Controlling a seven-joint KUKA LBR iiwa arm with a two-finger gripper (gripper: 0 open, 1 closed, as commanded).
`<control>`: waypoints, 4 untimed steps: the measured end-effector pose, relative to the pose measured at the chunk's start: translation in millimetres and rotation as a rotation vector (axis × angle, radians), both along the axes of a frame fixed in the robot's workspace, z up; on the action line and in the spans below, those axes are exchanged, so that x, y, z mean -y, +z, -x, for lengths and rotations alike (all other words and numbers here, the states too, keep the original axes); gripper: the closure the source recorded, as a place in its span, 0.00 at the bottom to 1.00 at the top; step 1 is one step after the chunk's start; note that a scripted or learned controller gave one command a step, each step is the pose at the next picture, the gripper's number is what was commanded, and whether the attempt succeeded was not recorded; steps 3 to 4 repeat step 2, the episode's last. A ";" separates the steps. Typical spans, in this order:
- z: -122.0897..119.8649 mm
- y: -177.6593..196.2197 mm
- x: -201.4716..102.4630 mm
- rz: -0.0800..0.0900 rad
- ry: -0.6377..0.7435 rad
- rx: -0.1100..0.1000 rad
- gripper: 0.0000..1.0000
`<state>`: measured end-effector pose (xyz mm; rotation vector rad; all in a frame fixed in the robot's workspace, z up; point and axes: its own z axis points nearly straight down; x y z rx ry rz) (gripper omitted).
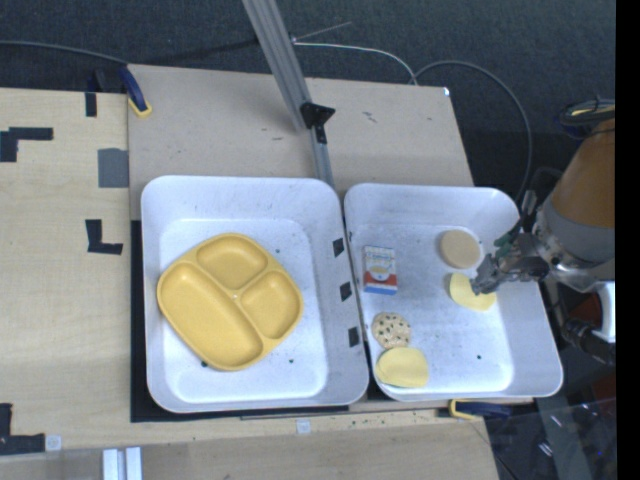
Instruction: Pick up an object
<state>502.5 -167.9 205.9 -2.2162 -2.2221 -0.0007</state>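
1. Camera view looks down on the bench, and the gripper (487,274) is low over the right bin (520,368), right at the near edge of a small pale yellow piece (470,293).
2. Whether it has hold of that yellow piece, I can't tell from up here; the tips are a dark blur against it.
3. Just behind it, a tan round disc (459,248) lies flat on the bin floor, close to the yellow piece.
4. Over toward the bin's left wall there's a small snack packet (380,269) with red and blue print.
5. Below the packet sits a chocolate chip cookie (390,327), and touching its near side a larger yellow lemon-shaped piece (403,367).
6. Left bin (160,203) carries a yellow divided plate (229,299), three compartments, lying flat and angled.
7. Grey arm (585,208) comes in from the right, orange band showing above the wrist.
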 end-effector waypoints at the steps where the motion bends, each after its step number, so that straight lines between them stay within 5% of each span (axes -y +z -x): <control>1: -59.9 -42.1 -20.8 0.002 0.002 0.000 1.00; 2: -126.9 12.4 -30.6 0.005 0.002 0.010 1.00; 4: -126.9 12.4 -30.6 0.005 0.002 0.010 1.00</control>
